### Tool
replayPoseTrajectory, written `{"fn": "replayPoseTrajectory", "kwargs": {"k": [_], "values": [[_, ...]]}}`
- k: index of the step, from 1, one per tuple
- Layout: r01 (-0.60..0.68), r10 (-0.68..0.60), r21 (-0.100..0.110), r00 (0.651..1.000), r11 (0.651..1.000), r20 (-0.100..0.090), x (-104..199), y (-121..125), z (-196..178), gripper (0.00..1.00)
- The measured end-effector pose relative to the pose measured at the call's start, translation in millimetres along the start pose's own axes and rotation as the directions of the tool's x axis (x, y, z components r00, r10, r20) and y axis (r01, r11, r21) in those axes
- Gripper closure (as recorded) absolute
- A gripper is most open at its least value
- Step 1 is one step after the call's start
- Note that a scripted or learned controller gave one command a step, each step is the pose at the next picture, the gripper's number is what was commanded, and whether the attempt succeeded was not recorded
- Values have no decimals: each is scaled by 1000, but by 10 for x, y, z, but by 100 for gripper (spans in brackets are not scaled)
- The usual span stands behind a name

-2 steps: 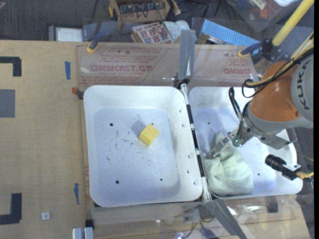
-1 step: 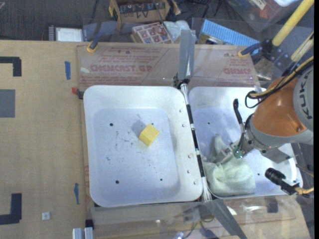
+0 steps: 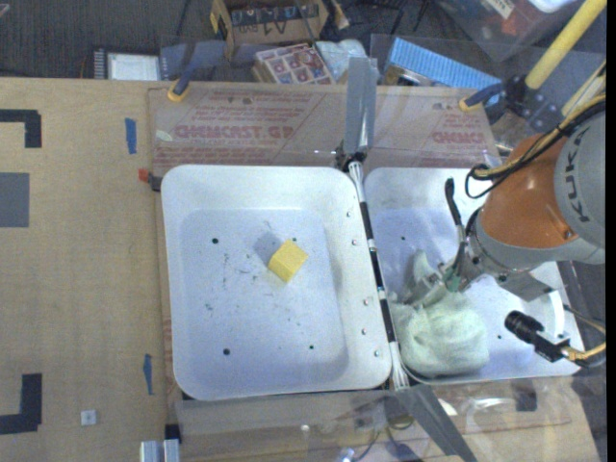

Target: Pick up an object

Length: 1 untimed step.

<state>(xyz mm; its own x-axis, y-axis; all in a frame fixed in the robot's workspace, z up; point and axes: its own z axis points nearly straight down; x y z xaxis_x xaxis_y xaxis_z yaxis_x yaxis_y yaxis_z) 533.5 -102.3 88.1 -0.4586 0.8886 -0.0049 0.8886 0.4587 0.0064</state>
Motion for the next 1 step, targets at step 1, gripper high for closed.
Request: {"fn": "replayPoseTrajectory", "kwargs": {"k": [1], "values": [[-130, 130, -2, 992, 992, -1, 48, -125, -1, 0]]}}
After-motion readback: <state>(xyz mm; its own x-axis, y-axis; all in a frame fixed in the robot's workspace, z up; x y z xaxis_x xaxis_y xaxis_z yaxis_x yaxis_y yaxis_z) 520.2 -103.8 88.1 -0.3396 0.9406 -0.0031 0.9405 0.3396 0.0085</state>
